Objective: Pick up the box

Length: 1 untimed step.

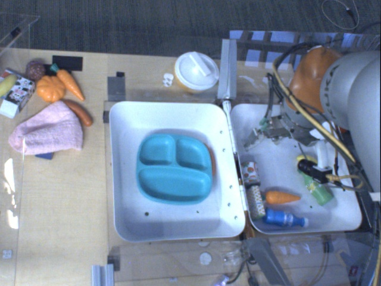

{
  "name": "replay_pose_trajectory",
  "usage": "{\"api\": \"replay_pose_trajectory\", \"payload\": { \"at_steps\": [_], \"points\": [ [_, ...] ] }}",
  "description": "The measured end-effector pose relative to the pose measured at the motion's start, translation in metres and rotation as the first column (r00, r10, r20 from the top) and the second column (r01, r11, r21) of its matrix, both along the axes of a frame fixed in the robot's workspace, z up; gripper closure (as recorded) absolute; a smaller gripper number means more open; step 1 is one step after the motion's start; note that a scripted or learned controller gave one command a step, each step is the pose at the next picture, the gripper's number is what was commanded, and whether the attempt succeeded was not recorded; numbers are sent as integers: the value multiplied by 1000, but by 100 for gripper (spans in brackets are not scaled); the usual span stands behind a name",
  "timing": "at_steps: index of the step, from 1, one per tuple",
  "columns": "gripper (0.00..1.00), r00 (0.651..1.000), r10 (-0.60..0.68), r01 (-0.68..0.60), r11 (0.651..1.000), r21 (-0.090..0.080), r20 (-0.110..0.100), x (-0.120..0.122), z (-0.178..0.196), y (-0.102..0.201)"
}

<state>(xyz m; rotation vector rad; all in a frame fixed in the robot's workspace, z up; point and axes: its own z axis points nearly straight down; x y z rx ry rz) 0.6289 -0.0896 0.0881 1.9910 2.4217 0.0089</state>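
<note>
So far we have lifted nothing: the box (250,172) lies just above the carrot (281,197), the gripper (262,131) farther above; its jaws' state we cannot tell.

Small box (250,172) lies against right bin's left wall.

We see a pale wooden table (59,207) under even light, with dark grey carpet floor (149,11) running behind its far edge. A glare patch (11,189) marks the table's surface far from the claw (271,130).
</note>
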Motion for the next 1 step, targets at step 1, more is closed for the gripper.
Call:
{"api": "replay_pose_trajectory", "payload": {
  "at_steps": [1],
  "points": [
    [0,999,54,-54,999,-1,-2,37,-1,-3]
  ]
}}
